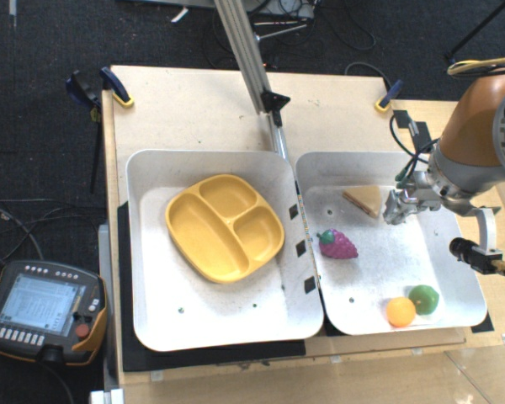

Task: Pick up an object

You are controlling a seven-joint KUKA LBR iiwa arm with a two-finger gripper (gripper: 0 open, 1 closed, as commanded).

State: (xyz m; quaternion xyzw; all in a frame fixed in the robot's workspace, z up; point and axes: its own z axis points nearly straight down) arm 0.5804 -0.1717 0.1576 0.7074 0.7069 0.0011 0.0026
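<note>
Grey metal pincer (394,211) on the arm is sitting low over the right bin (454,301), up near that bin's back edge. Can't really tell if it's spread or pressed together, it's just a small silvery blob from this angle, and nothing is visibly pinched in it.

Closest thing to it is the tan wedge-shaped block (363,200), just beside the pincer at about 9 o'clock, looks near but not touching as far as I can see. The purple grape bunch (338,244) with a green stem lies further off at roughly 8 o'clock from the pincer, near the bin's left wall. Down at 6 o'clock, well apart from the pincer, the orange ball (401,311) and the green ball (423,298) sit right next to each other near the front rim, maybe touching.

The left bin (151,310) has a yellow divided plate (225,226) lying flat, three compartments. A teach pendant (42,308) sits off the bench at 8 o'clock of the whole scene.
</note>
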